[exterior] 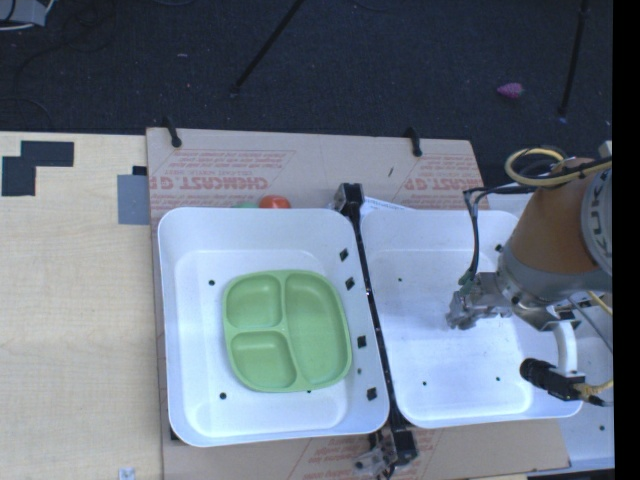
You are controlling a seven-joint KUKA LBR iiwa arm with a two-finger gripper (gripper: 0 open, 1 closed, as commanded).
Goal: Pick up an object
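Note:
A light green divided plate (pixel 286 330) with three compartments lies flat in the middle of the left white bin (pixel 190 268). My gripper (pixel 466 309) hangs low over the right white bin (pixel 430 398), near its right-hand side, below the grey arm with its orange band (pixel 555 230). It is well apart from the plate, across the divider between the bins. I see nothing held at the gripper.
A small red and green object (pixel 268 204) lies just behind the left bin's far rim on the cardboard sheet (pixel 300 168). Black clips (pixel 350 200) join the bins along the middle. Cables loop around the arm at the right.

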